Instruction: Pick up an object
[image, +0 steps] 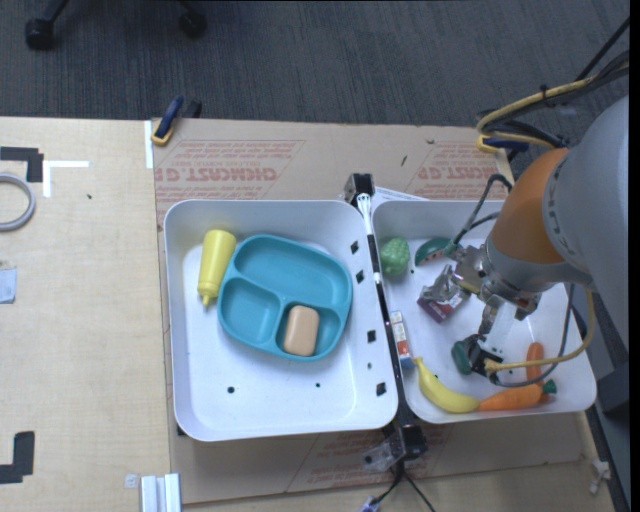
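This is a robotics lab or test room, not a home. A grey industrial robot arm with an orange band (535, 215) reaches over a pale wooden table (80, 350) on which a flattened brown cardboard sheet with red printing (235, 160) lies under two shallow white plastic bins (270, 410) set side by side and clipped together. Loose yellow and black cables (540, 100) trail behind the arm. Black tape marks (22, 160) are stuck on the table top at the left. The floor beyond is dark grey office carpet (350, 60), with the black wheeled foot of an office chair (45, 25) on it.
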